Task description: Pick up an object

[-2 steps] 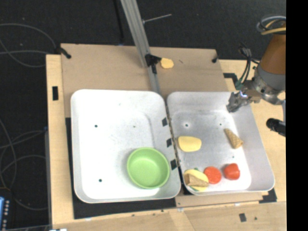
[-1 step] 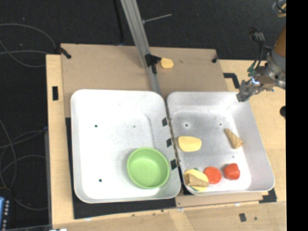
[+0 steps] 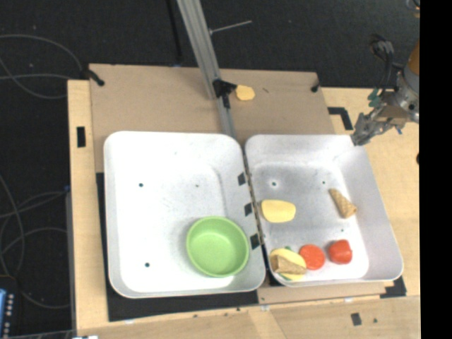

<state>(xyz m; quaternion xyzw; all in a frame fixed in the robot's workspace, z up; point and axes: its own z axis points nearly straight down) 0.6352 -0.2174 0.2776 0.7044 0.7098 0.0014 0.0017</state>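
The tool (image 3: 361, 134) is hanging over the right bin's (image 3: 311, 150) far corner; its grip I cannot tell. Below-left, food pieces are sitting: yellow block (image 3: 278, 211), tomatoes (image 3: 325, 254).

A bowl (image 3: 217, 246) sits in the left bin (image 3: 141, 161); five small pieces lie in the right bin (image 3: 311, 157).
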